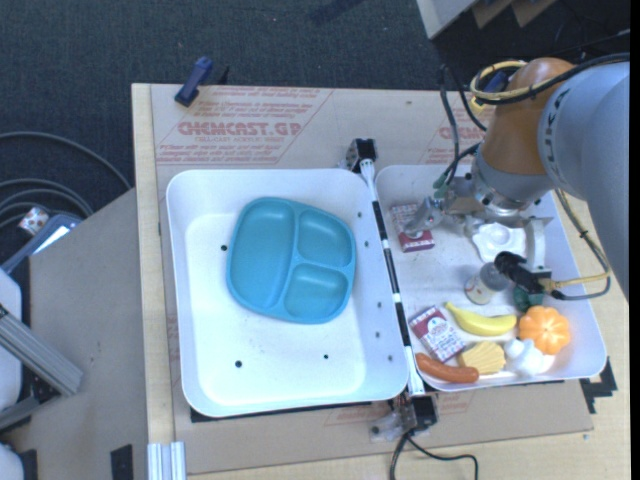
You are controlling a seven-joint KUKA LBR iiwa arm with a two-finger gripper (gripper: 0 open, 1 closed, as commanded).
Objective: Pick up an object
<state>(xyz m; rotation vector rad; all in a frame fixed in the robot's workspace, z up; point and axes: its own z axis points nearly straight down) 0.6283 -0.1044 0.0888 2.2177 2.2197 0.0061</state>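
My gripper (437, 211) is low over the back left of the right bin (590, 353), under the orange wrist band (520, 118). It sits just right of a small red and white packet (412, 232), close to it or touching; I see nothing held. Toward the bin's front lie a red and white box (437, 331), a banana (481, 320), an orange (544, 329), a sausage (448, 370) and a yellow ridged piece (485, 356). A white object (494, 238) and a grey disc (482, 289) lie under the arm.
The left bin (190, 268) holds a blue divided plate (292, 260). A black clip (362, 152) joins the bins at the back, and another clip (416, 411) at the front. A blue item (193, 81) lies on the board's back left corner. Cables (60, 183) run on the floor at left.
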